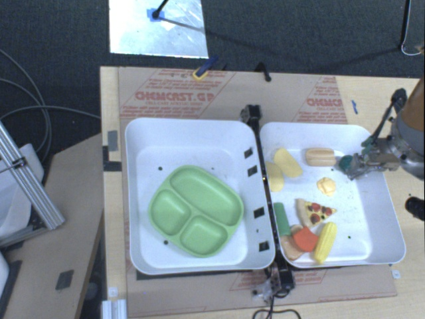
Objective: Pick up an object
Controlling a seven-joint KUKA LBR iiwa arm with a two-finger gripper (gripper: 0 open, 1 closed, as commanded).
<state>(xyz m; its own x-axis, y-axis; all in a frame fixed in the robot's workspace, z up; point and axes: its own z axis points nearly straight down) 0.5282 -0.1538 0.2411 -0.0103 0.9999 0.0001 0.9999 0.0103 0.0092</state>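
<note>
Tan hot dog point(320, 156) lies just beside hand point(346, 164).

Bench point(113, 178) with cardboard sheet point(219, 92), 2 white bins point(192, 128).

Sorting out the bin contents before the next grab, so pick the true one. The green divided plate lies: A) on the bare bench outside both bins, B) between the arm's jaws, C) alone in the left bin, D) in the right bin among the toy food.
C: the green divided plate lies flat in the left bin by itself, while the toy pizza slice and corn cob sit in the right bin.
</note>
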